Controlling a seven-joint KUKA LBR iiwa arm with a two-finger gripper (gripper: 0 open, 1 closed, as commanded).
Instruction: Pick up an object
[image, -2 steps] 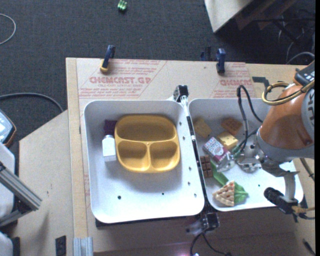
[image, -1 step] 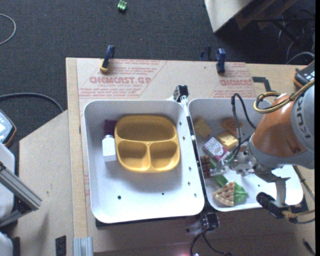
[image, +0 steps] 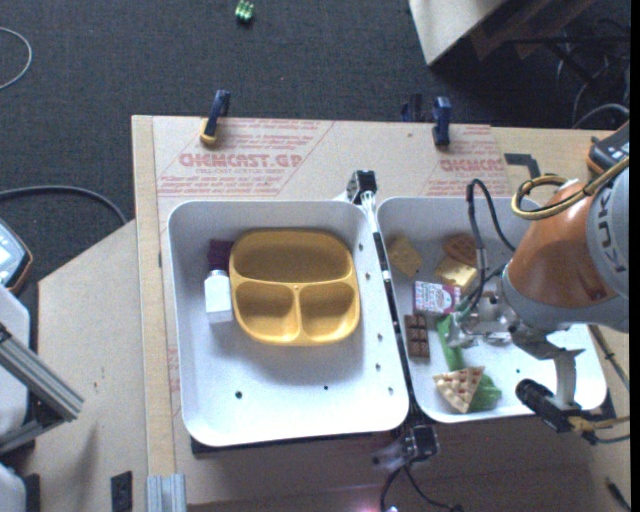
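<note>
My gripper (image: 470, 325) hangs low in the right bin (image: 430, 207), near its middle. It sits just right of a green piece (image: 448, 345) and below a pink and white packet (image: 432, 296). A brown chocolate bar (image: 417, 337) lies to its left. A waffle-like wedge (image: 458, 387) rests on something green at the bin's front. A tan cracker (image: 405, 256), a yellow cheese slice (image: 455, 274) and a round cookie (image: 460, 247) lie toward the back. The arm's grey body covers the bin's right half.
The left bin (image: 180, 330) holds a yellow divided plate (image: 295, 285), with a white bottle (image: 218, 296) and a dark purple item (image: 220, 250) at the plate's left. The two bins meet at a shared rim (image: 390, 300). Blue clamps (image: 441, 120) stand at the board's back edge.
</note>
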